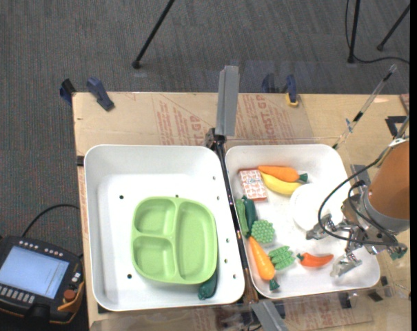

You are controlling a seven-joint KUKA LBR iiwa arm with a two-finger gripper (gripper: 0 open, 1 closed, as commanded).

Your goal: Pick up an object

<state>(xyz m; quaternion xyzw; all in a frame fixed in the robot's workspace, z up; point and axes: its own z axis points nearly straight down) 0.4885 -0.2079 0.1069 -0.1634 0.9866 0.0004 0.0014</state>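
My gripper [331, 251] hangs low over the near right corner of the right bin [332, 154], open, with nothing between its fingers. A small red chili [316, 258] lies on the bin floor just left of it, close to the lower finger [344, 267]. A white round disc [306, 205] lies just beyond the gripper. Further left in the same bin lie an orange carrot [261, 258], two green bumpy vegetables [263, 231] [282, 256], a dark green cucumber [244, 216], a red cracker pack [253, 183], a yellow banana [282, 185] and another orange carrot [278, 172].
The left bin [101, 185] holds a light green divided plate [174, 238] and a dark green object [208, 288] at its near right corner. A grey post [227, 105] stands behind the wall between the bins. Cables loop around the wrist [332, 209].
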